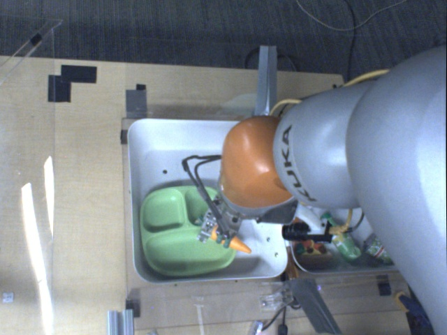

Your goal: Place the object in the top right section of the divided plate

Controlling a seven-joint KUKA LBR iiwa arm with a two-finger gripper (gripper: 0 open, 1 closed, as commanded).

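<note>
Down at the right edge of the green divided plate (174, 239) in the left white bin (147, 152), the pincer (218, 230) appears closed around an orange carrot-like object (237, 244), whose tip juts out past the plate's rim over the bin floor.

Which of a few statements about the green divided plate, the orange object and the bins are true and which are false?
1. The green divided plate lies in the left white bin. True.
2. The orange object sits by the plate's right edge, below the gripper. True.
3. The plate is red. False: it is green.
4. The arm reaches in from the left. False: it comes from the right.
5. The right bin holds several small items. True.
</note>
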